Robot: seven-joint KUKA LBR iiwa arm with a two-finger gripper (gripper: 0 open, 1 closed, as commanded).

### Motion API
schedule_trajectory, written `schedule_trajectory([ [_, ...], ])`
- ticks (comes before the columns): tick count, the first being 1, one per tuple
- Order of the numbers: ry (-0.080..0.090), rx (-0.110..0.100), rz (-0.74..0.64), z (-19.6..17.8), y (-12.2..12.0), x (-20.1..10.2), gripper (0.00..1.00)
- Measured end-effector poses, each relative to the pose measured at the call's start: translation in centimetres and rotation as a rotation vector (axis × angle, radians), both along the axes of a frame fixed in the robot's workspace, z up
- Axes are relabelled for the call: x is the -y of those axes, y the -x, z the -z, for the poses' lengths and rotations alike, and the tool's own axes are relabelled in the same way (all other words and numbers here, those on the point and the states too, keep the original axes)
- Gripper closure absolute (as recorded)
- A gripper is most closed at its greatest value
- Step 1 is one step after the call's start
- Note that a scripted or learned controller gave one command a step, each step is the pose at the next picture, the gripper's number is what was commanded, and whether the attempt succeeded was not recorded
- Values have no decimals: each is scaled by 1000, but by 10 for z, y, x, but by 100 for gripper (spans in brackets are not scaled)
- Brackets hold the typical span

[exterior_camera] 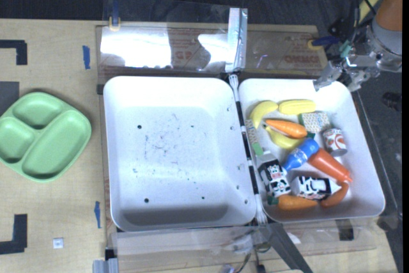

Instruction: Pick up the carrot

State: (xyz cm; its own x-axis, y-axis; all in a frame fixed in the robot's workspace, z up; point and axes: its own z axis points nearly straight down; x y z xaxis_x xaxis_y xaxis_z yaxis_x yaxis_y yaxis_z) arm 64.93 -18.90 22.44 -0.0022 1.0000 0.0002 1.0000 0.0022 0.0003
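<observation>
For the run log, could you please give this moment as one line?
gripper: above right bin's far corner, holding nothing | carrot: lying among toys, untouched | phase: pre-approach

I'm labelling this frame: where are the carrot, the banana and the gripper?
carrot [287, 128]: camera view, middle of its orange body, right bin.
banana [261, 113]: camera view, its yellow curve beside the carrot.
gripper [332, 77]: camera view, its tip above the right bin's far corner.

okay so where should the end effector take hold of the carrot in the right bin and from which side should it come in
Probably the carrot's thick middle, coming straight down from above. It lies roughly flat on top of the banana, long axis running left to right, so closing across its width should suit. The striped block crowds its right end. The end effector is at the right bin's back corner.
</observation>
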Motion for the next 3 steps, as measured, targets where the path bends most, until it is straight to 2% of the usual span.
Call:
schedule_trajectory([
  [1,0,1,-199,74,9,-24,0],
  [2,13,24,-342,128,51,-47,0],
  [3,17,32,-339,116,49,-45,100],
])
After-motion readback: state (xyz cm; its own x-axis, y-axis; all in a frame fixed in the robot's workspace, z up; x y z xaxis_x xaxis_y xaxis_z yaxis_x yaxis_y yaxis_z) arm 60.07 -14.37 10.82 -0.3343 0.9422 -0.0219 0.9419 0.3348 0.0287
